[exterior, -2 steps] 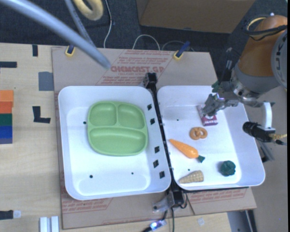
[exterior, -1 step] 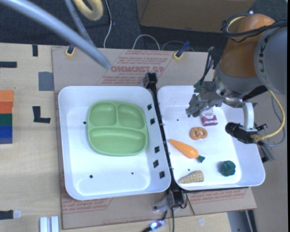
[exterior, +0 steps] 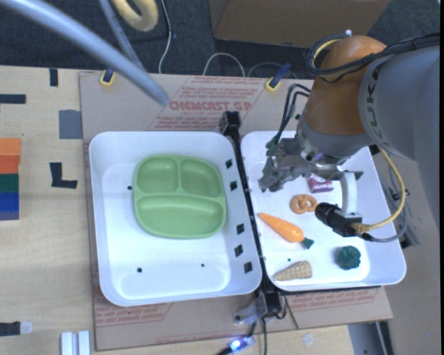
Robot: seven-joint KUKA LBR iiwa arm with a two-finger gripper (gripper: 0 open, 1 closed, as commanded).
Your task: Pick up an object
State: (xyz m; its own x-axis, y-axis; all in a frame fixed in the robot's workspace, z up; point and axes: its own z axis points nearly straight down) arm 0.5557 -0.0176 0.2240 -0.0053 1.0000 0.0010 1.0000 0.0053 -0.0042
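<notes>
**Arm poised over the right bin, no object yet taken**

Camera view. Nearest the camera, at the front edge of the right bin (exterior: 388,276), lies a waffle cone (exterior: 293,272), its tip pointing toward the left bin (exterior: 103,198). Just behind it rests a toy carrot (exterior: 281,227), the likeliest target; its long axis runs diagonally, the pointed orange end toward the divider between the bins and the green-topped end toward the front right. A dark teal broccoli-like piece (exterior: 348,257) sits near the front right, and a small pretzel (exterior: 304,203) lies just behind the carrot. The left bin holds a green divided plate (exterior: 181,197).

The gripper (exterior: 275,177) hangs over the rear left part of the right bin, near the divider, close to the pretzel and apart from the carrot. Whether its fingers are spread or closed cannot be told; nothing is visibly between them.

Risk, as judged: a descent from here may meet bare bin floor or clip the pretzel, since the gripper stands off the carrot's middle. If the fingers close along the carrot's long axis instead of across it, the tapered body is likely to slip out. The wrist-side cable (exterior: 377,228) trails low near the objects and could nudge them.
</notes>
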